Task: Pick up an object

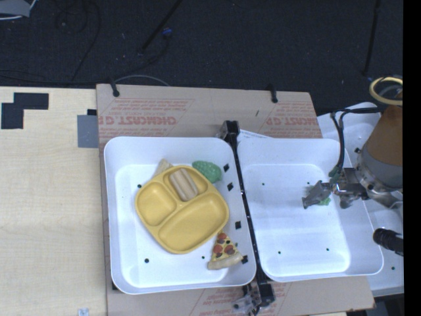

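Observation:
My gripper [316,196] hangs low over the right side of the right bin [296,272], reaching in from the right. A small green bit [325,201] shows just at its tip; what it is cannot be made out. In the left bin [125,255] lies a yellow divided plate [187,226] with a hot dog [183,183] in its upper compartment. A green leafy piece [208,170] rests at the plate's far edge. A pizza slice [225,251] lies by the plate's near right corner. All of these are far left of the gripper.
A black divider [241,203] separates the two bins. Both stand on a cardboard sheet [197,114]. The arm's orange band [388,133] and cables [342,143] are at the right edge. A beige corner [162,167] pokes out from under the plate.

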Tool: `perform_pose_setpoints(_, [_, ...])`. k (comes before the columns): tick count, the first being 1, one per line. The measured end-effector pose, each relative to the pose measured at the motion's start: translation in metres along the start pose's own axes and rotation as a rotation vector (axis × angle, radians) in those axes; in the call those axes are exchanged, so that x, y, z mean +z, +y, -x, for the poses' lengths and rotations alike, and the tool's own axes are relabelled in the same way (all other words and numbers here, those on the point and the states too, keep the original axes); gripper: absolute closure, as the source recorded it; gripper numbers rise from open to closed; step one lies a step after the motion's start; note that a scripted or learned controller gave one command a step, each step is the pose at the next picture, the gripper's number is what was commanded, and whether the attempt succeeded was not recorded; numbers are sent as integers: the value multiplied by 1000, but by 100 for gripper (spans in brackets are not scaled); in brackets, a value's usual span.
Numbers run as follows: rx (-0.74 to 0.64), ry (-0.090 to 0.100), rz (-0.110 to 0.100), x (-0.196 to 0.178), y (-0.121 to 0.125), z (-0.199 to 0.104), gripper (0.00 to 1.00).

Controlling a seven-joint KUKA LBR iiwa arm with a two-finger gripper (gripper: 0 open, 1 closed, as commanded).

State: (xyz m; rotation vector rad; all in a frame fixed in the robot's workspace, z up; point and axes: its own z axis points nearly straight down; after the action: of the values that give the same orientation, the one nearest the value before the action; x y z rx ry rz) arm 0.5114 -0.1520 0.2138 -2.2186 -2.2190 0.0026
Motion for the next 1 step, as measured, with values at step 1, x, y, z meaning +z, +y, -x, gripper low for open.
perform_pose_setpoints(1, [1, 1, -4, 55, 3, 9, 0])
